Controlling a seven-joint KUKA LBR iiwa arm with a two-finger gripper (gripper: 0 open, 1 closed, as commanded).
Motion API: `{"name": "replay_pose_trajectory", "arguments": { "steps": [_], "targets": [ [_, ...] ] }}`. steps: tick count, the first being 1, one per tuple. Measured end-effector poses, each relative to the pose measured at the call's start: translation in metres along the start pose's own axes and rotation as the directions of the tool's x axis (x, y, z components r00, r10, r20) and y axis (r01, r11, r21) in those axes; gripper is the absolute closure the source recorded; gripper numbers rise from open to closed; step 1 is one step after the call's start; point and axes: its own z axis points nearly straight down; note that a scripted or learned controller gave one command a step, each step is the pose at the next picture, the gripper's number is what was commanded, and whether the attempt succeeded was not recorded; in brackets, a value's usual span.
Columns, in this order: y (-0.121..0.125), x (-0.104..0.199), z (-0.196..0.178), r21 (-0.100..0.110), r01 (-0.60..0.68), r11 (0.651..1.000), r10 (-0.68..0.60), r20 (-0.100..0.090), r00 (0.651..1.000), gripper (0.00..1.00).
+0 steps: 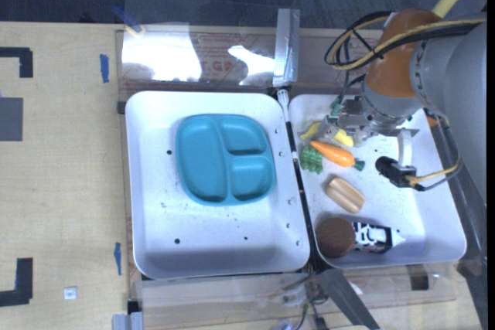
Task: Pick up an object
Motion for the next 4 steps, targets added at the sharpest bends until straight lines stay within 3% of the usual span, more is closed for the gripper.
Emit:
{"name": "replay_pose_trajectory", "arguments": {
  "steps": [1, 2, 3, 4],
  "targets": [
    [-0.002, 0.0, 0.004, 0.007, -0.001, 1.0, 0.001, -0.001, 1.0, 0.0],
    [0.0, 0.0, -0.009, 0.001, -0.001, 1.0, 0.001, 0.0, 1.0, 1.0],
    [0.032, 0.052, -0.14, -0.003, 0.061, 0.998, -0.061, -0.002, 0.998, 1.0],
    [0.029, 0.051, -0.133, 0.01, 0.058, 0.998, -0.058, -0.002, 0.998, 0.0]
  ]
}}
